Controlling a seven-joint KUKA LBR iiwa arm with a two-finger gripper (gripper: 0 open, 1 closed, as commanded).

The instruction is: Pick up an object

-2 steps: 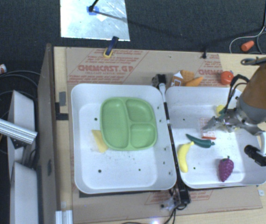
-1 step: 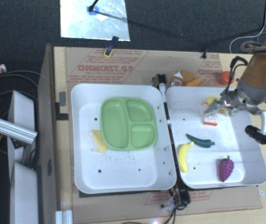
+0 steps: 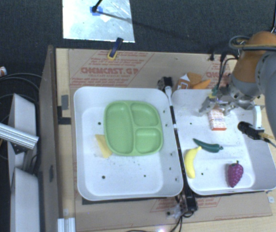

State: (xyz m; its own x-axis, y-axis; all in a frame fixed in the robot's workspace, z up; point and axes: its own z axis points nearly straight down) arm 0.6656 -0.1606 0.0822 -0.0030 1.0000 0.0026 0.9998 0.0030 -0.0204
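My gripper [image 3: 219, 105] hangs over the far part of the right bin [image 3: 263, 163], open, its fingers spread just above the far end of a small white and orange box [image 3: 218, 121]. Nothing sits between the fingers. Nearer the front of this bin lie a dark green pepper [image 3: 208, 146], a yellow banana [image 3: 191, 161] and a purple bunch of grapes [image 3: 234, 174].
The left bin [image 3: 87, 178] holds a green divided plate [image 3: 132, 128] with a yellow slice [image 3: 102, 146] at its left edge. Orange and tan pieces [image 3: 194, 82] lie on the cardboard behind the right bin. The arm [image 3: 268, 66] comes in from the right.
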